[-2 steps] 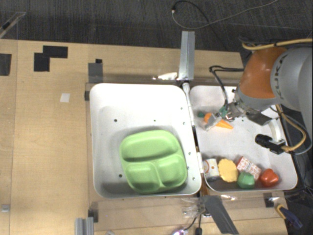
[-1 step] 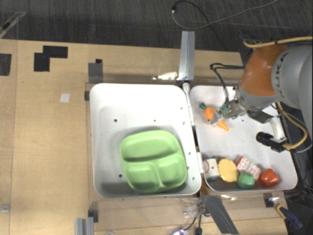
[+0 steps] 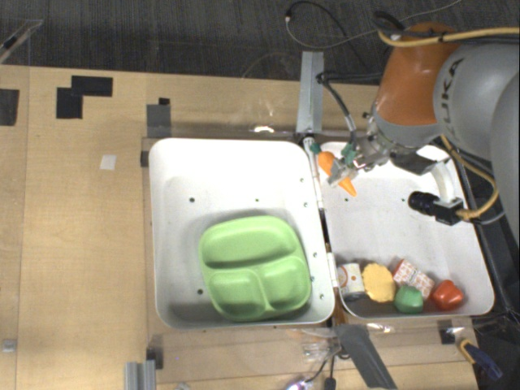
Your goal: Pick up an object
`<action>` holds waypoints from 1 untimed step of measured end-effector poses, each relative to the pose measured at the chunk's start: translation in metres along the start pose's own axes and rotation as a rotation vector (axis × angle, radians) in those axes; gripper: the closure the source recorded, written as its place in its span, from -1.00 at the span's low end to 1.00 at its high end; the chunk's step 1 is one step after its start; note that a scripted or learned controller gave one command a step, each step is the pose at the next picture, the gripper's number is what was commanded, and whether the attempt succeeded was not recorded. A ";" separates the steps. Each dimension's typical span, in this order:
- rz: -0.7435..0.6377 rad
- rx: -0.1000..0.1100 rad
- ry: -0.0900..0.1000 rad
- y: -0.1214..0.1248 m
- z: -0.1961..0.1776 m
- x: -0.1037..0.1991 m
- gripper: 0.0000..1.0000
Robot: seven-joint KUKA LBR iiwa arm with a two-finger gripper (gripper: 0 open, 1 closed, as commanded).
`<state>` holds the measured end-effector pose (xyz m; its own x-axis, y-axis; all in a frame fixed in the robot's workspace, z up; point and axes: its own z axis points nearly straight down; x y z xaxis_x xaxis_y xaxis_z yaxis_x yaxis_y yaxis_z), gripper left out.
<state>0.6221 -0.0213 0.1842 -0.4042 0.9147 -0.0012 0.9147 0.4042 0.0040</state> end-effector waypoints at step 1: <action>0.000 0.000 0.000 0.000 0.000 0.000 -1.00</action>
<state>0.6221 -0.0215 0.1840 -0.4041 0.9147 -0.0012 0.9147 0.4041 0.0036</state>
